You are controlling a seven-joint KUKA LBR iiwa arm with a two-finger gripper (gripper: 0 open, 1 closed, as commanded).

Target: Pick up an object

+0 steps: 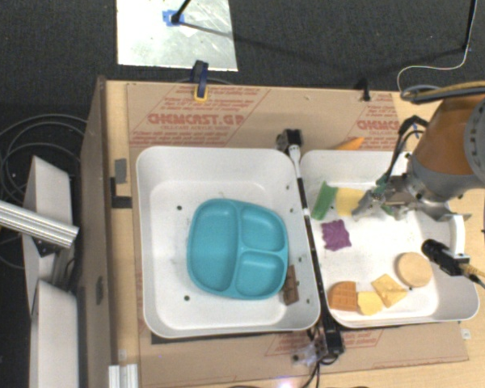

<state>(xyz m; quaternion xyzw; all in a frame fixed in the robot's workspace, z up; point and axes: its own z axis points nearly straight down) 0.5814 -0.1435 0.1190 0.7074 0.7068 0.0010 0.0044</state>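
Pincer (370, 204) hovered low in the right bin (461, 297) beside a yellow block (348, 198); couldn't tell its state. Best bet, I reckoned: center over the block, then descend straight.

Cut off by the right edge: arm (469, 148). Partly hidden beneath gripper (370, 206): yellow piece (347, 199). Finger state too small to tell.

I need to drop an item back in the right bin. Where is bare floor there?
Bare floor in the right bin: the middle, between the purple piece and the round cookie. The front edge is crowded with yellow and orange pieces; the gripper crowds the back by the green piece.
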